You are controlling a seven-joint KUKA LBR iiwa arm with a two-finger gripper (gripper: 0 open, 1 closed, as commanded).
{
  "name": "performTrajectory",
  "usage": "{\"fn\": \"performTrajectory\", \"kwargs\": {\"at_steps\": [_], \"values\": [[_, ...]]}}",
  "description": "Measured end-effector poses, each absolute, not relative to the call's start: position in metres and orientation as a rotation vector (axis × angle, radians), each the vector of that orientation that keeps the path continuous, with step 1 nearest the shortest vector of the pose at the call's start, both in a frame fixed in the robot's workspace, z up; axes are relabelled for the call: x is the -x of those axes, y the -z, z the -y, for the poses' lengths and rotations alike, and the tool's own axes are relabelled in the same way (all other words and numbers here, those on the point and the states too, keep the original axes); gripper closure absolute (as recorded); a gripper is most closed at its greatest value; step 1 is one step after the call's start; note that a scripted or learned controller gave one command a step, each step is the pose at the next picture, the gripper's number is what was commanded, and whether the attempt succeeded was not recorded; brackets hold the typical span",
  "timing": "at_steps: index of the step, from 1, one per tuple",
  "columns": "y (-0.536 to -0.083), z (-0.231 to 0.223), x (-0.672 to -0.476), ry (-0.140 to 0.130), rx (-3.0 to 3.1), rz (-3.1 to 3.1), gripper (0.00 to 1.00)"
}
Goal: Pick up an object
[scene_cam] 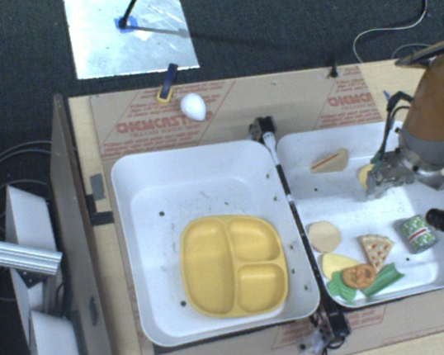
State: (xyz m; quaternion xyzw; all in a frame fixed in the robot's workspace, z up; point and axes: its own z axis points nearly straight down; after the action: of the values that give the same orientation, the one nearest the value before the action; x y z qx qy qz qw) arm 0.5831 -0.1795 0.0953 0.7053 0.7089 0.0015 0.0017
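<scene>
Partly hidden, a yellow object (365, 176) sits beneath the hand (386, 178), grip unclear.

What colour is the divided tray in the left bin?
Pale yellow all over, seen clearly in the camera view: the divided tray lies in the left bin.

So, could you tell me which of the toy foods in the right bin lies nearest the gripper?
The small yellow piece, right beside the gripper; the tan sandwich wedge and pizza slice lie farther off.
</scene>
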Motion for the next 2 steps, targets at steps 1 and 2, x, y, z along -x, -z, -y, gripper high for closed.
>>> {"fn": "performTrajectory", "kwargs": {"at_steps": [1, 2], "values": [[-0.1701, 0.2077, -0.6459, -0.009, -2.205, -2.218, 1.0], [-0.165, 0.2063, -0.6423, -0.002, -2.214, -2.224, 0.0]]}}
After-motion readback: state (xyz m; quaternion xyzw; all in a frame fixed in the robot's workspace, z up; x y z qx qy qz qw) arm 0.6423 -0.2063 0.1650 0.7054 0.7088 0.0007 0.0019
